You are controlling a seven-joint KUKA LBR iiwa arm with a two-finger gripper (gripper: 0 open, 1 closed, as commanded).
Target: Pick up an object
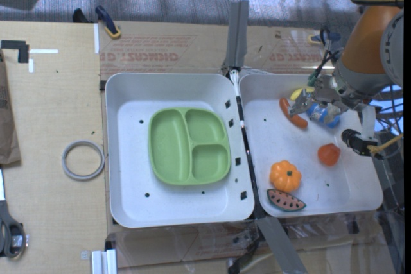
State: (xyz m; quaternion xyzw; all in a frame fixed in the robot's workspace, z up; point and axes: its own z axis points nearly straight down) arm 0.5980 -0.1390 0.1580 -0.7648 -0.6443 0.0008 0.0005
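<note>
From my seat I see the gripper [313, 101] down in the far corner of the right bin [359, 199], sitting in a small cluster: a red sausage-shaped toy [293, 113] on its left side, something yellow [297, 95] just behind, and a blue object [319, 113] right under the wrist. I cannot tell how the hand stands, since the wrist and the clutter cover it, and nothing is plainly between its tips.

My worry is the crowding. With three items touching or nearly so, a close could catch two at once, or nip only an edge of the blue piece so it slips out on the lift. The sausage toy is round and would likely roll aside if nudged. The bin wall is close too (a scrape there could push the arm off its line).

The easier targets lie apart from the cluster: a red ball-like toy [329, 154], an orange pumpkin [285, 176] and a watermelon slice [286, 201] near the front. The green divided plate [190, 145] sits alone in the left bin [122, 202].
</note>
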